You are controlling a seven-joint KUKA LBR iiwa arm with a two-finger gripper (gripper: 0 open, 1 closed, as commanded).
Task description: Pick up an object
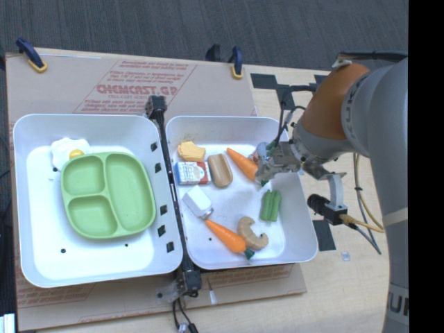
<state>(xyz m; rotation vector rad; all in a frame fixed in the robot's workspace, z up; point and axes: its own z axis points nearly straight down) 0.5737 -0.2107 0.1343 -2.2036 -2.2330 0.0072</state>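
The pincer [266,168] hangs low inside the right bin [291,245], near that bin's right wall, with its tip just beside the right end of a carrot [242,163] that lies slantwise in the upper middle of the bin. Whether its fingers are parted or closed cannot be told from this slant, and nothing can be seen between them. Behind it the wrist leads up and right to the orange band [331,106] and then to the thick grey arm [378,109], which bends down over the right bin's far right corner from the counter's [347,283] right side. Cables trail from the wrist beside the right bin's wall.

Just below the pincer lies a green pickle-like piece [270,205]. Left of the carrot rests a bread roll [220,170], then a small blue-and-white carton [190,173], with a yellow wedge [191,151] above the carton. Toward the right bin's near side are a white block [197,201], a second carrot [225,235] and a tan mushroom [252,233], the last two touching.

The left bin [35,255], touching the right bin's left wall, holds a green divided plate [107,193] with a toy fried egg [69,150] at its upper left corner. A printed cardboard sheet [139,85] lies under both bins.
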